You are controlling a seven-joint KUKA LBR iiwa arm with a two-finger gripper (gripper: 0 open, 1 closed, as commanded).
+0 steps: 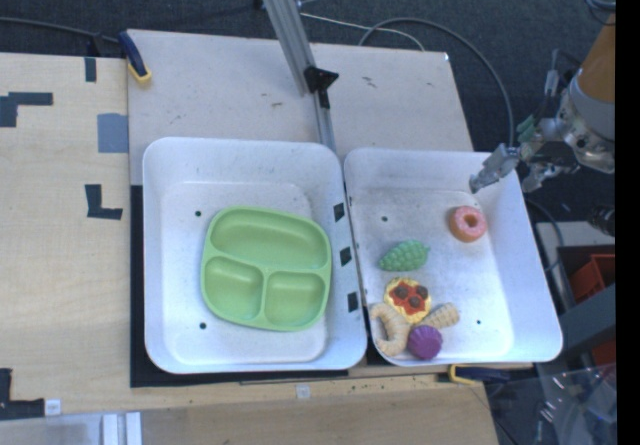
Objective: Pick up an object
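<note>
The right bin [500, 333] holds several toy foods. A pink donut [467, 223] lies near its upper right. A green bunch of grapes [404, 255] sits mid-bin. Below that are a yellow pizza piece with red dots [408, 298], a tan pastry [390, 331] and a purple fruit [425, 342], all clustered at the bin's front. My gripper [515, 168] hangs over the bin's far right corner, up and to the right of the donut and apart from it. Nothing shows in its grasp.
The left bin [170, 233] holds a green divided plate [267, 268]. A slanted metal pole [290, 23] comes down to the junction between the bins at the back. Cables lie on the dark floor behind the bench.
</note>
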